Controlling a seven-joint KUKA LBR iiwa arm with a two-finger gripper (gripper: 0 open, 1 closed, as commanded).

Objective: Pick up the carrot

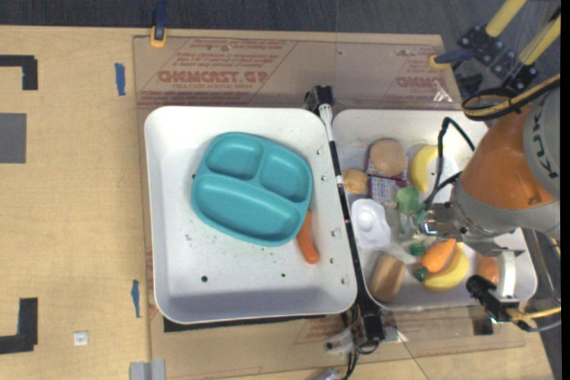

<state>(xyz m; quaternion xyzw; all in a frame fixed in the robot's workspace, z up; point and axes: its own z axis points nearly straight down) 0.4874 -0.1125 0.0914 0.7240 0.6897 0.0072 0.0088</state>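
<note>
Against the right wall of the left bin point(178, 191) I see the carrot point(307, 242), beside the teal plate point(252, 187); gripper point(427, 231) sits over the right bin's point(525, 280) clutter, well apart; grip state unreadable.

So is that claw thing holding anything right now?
Gripper: cannot be told; it hangs low over the cluttered right bin. The carrot lies in the left bin.
</note>
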